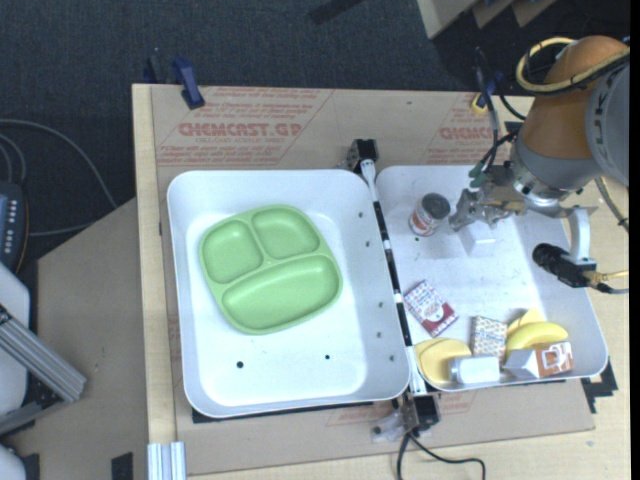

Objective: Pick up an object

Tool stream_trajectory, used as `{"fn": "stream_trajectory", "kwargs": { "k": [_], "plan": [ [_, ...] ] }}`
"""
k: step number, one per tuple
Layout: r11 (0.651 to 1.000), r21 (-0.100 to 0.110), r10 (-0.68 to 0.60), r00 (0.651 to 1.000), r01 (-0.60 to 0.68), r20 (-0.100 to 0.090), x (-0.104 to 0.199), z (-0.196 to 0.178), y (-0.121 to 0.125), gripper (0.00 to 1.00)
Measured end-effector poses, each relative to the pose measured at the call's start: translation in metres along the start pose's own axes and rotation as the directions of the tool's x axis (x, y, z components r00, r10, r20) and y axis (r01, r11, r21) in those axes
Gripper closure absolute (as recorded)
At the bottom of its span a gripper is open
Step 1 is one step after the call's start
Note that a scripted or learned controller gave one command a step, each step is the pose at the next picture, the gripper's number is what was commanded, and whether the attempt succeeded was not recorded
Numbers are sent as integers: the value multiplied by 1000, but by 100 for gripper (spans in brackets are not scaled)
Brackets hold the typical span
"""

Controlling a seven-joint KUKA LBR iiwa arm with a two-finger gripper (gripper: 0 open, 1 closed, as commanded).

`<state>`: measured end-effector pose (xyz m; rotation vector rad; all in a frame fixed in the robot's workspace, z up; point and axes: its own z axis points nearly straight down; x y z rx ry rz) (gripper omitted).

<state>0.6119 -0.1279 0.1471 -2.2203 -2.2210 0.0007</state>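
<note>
Camera view: claw (478,216) near right bin (560,193) top edge, beside can (431,214); grip state unclear, maybe hidden.

Divided plate (268,268) in left bin (190,203) — can (431,214), packets (430,306) in right bin (560,293)

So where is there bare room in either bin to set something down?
Left bin: bare floor all around the green tray, widest below it. Right bin: open middle between the claw and red packet. The near edge is crowded around the banana.
</note>
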Motion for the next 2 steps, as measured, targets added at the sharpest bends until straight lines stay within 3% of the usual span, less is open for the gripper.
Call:
{"fn": "stream_trajectory", "kwargs": {
  "k": [1,2],
  "plan": [
    [1000,-2,-1,1000,1,0,49,-74,-41,100],
    [1000,1,-1,1000,1,-1,113,-89,-62,100]
  ]
}}
